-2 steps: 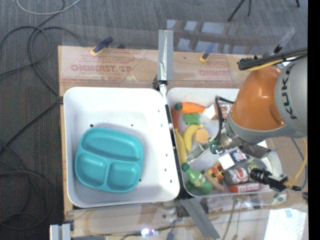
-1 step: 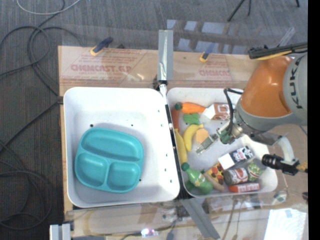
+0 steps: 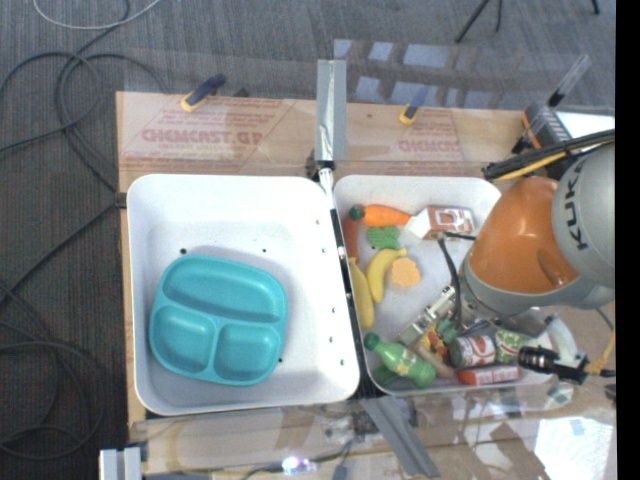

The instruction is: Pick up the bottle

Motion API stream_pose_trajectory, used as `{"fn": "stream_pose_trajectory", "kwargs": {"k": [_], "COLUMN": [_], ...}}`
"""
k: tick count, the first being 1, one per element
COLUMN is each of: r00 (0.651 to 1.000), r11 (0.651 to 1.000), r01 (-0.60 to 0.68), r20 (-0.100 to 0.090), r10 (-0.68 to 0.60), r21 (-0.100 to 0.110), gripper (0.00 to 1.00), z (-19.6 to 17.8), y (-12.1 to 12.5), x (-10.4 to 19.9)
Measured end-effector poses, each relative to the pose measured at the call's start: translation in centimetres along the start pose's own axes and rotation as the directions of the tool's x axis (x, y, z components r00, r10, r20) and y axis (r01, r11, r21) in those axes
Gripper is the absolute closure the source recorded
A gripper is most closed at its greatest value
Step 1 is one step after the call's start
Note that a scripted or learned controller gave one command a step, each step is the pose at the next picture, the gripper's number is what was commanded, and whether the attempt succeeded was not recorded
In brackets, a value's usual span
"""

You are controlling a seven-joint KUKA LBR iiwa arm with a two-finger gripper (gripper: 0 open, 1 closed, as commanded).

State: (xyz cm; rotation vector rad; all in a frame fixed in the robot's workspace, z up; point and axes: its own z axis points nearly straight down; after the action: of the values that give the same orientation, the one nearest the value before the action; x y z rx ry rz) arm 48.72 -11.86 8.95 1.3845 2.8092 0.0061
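I find the bottle [image 3: 402, 361], green with a yellow-green label, lying on its side in the lower part of the right bin [image 3: 470, 190], near that bin's front wall and just right of the divider between the two bins. To its right sits a small can [image 3: 477, 350] with a red and white label, and a cluster of small items I cannot identify lies between them. The gripper [image 3: 440, 313] hangs above and to the right of the bottle, apart from it, beneath the arm's orange band [image 3: 522, 240]; I cannot tell how its claw stands, as the wrist hides it. Above the bottle in the frame lie a banana [image 3: 378, 270], a carrot [image 3: 385, 215], a small green piece [image 3: 381, 236] and a brown carton [image 3: 446, 221]. The left bin [image 3: 150, 208] holds a teal divided tray [image 3: 218, 318] in its lower left.
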Motion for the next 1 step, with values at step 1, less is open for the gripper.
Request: {"fn": "stream_pose_trajectory", "kwargs": {"k": [1], "r00": [1.000], "r11": [1.000], "r01": [-0.001], "r20": [0.002], "r10": [0.001], "r21": [-0.004], "gripper": [1.00], "z": [-1.06], "y": [0.17], "x": [-0.09]}}
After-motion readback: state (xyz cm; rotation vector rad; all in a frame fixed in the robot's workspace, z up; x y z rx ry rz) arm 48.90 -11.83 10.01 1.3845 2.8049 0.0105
